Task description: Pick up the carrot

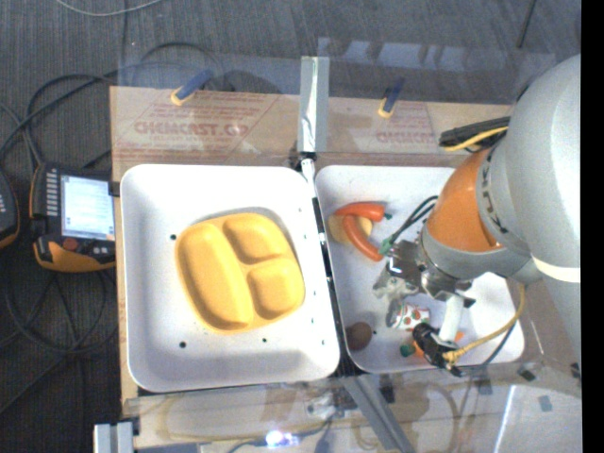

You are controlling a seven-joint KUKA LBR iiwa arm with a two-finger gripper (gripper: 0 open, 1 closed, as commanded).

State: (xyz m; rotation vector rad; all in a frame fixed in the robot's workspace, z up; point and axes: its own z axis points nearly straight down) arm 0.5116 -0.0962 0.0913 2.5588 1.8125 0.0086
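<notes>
Faint red print runs across the cardboard sheet [203, 125] lying behind the left bin [142, 281], upside down from this view. The large word looks like "CHEMCAST", though its letters are too blurred to be sure. A second patch of red print sits on the cardboard [401, 132] behind the right bin; it cannot be read. The pendant [80, 210] left of the left bin has a lit screen, its content illegible.
</notes>
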